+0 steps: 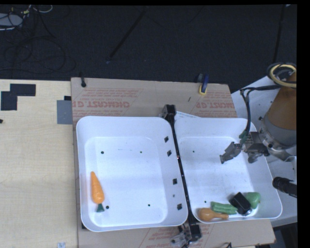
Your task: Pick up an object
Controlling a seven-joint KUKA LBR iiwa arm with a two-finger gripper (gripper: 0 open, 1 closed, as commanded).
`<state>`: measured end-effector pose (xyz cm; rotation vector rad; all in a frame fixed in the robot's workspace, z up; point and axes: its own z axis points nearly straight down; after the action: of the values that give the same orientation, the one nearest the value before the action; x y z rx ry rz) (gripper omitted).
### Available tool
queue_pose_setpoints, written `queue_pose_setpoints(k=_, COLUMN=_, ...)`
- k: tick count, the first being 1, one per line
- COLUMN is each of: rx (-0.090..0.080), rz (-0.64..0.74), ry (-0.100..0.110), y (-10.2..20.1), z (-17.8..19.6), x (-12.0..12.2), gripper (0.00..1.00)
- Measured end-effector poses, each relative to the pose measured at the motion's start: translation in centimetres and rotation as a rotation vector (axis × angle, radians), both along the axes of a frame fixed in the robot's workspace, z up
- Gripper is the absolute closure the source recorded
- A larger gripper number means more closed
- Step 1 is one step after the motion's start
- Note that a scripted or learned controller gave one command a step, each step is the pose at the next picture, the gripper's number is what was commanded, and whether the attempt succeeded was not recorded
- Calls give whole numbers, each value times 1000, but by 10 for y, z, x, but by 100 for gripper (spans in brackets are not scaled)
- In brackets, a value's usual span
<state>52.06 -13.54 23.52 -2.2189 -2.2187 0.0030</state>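
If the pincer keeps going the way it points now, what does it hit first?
The pincer points left over the right bin. Its line looks free up to the black divider between bins; if angled downward, probably bare bin floor first. Depth is unclear.

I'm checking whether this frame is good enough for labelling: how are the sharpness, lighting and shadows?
Camera view: the orange carrot in the left bin is fairly crisp; the hand over the right bin looks soft and blurred; both bins are evenly lit, shadows faint; the background above is very dark.

Beyond my bench lay a dark carpeted floor [145,38] strewn with cables [29,14]. A pale wooden tabletop [34,169] sat left, printed cardboard [145,99] under the bins.
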Motion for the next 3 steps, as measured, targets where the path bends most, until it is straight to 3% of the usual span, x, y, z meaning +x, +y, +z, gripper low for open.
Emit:
queue_pose_setpoints(k=1, rx=-4, rz=1, ry=-14, y=-7, z=136, x=-31, gripper=0)
queue_pose_setpoints(k=2, rx=-8, rz=-3, ry=-17, y=-49, z=265, x=-45, gripper=0)
queue_pose_setpoints(k=3, rx=-2, rz=0, ry=-3, y=-61, z=265, x=-44, gripper=0)
